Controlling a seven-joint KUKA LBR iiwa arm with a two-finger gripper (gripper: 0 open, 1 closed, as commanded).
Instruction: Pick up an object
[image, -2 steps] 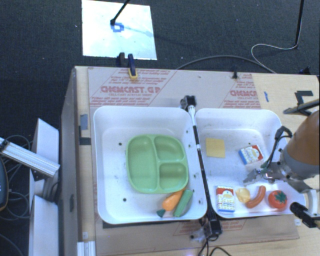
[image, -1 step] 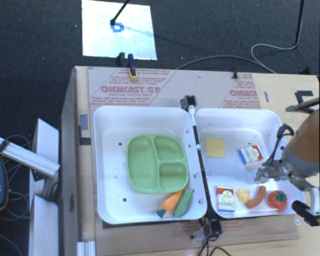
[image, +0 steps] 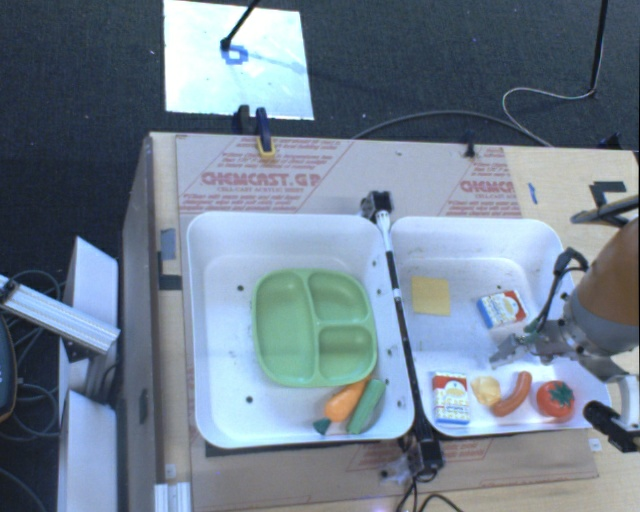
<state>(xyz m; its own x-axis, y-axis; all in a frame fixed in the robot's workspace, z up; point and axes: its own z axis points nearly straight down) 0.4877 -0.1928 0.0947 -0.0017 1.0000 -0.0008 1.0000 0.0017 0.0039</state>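
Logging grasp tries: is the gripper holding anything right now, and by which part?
Nothing is held. The gripper hovers above the right bin, over bare floor just above the sausage.

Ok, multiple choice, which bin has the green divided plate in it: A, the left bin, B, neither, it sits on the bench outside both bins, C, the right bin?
A: the green divided plate lies flat inside the left bin, with a toy carrot beside its lower edge, while the right bin holds the yellow cheese slice and other toy food.
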